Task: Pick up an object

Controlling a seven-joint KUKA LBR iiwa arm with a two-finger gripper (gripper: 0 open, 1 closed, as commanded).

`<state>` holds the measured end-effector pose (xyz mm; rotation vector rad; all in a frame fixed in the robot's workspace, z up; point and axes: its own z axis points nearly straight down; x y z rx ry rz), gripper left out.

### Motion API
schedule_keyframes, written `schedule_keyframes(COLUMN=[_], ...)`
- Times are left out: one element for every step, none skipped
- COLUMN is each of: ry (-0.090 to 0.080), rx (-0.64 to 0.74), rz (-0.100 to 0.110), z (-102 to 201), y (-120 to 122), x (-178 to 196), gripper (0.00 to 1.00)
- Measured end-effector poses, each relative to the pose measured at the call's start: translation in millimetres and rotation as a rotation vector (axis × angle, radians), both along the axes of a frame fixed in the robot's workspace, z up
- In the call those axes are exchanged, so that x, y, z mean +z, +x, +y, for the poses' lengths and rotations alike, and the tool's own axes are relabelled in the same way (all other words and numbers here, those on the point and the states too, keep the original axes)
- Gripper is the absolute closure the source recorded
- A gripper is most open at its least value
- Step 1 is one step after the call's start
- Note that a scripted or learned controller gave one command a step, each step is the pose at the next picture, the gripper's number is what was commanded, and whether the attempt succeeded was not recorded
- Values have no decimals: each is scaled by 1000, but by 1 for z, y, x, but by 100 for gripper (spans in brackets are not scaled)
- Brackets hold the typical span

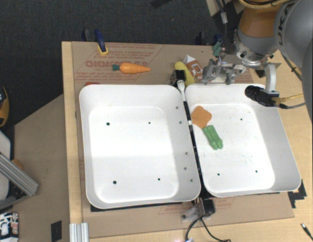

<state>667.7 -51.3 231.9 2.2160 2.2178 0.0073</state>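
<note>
Spatula toy [207,128] in right bin [277,150]

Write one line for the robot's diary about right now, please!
arm: above right bin's far edge | gripper: holding nothing seen | right bin: orange piece, green piece | carrot: outside bins

left bin [96,135]: smooth white plastic, slight sheen | right bin [277,155]: same white plastic, speckled | bench board [70,110]: matt brown cardboard, printed at 12 o'clock | carrot [132,68]: glossy orange plastic | gripper [223,72]: bare grey metal | floor [45,14]: dark rough carpet
</note>
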Motion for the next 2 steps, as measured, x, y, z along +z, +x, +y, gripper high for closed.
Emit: schedule_keyframes(ry=[3, 6], rx=[6, 10], rz=[-6, -1], z=[57, 146], y=[1, -18], x=[100, 151], gripper=[100, 100])
